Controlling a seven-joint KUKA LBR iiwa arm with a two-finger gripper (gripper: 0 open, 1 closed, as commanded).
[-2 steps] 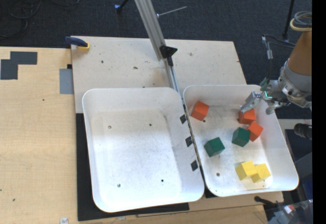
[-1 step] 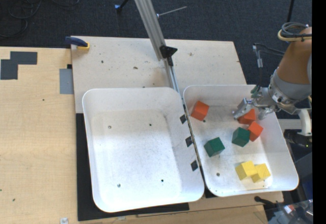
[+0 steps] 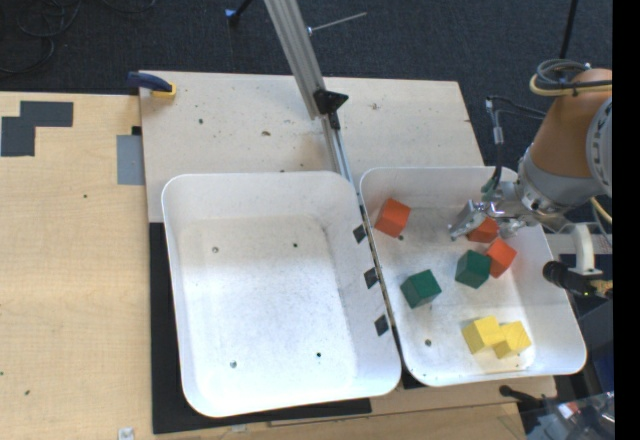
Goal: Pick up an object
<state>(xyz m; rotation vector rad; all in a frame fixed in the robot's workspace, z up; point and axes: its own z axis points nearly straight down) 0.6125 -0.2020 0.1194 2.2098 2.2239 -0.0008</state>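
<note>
While low in the right bin (image 3: 560, 353), claw (image 3: 482, 225) closed around an orange block (image 3: 484, 231), just above another orange block (image 3: 501, 256) and green cube (image 3: 472, 269).

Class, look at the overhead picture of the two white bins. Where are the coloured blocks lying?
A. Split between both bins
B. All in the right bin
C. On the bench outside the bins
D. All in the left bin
B. The orange block, the two green blocks, the yellow block and the orange block beside the gripper all lie inside the right bin.
</note>
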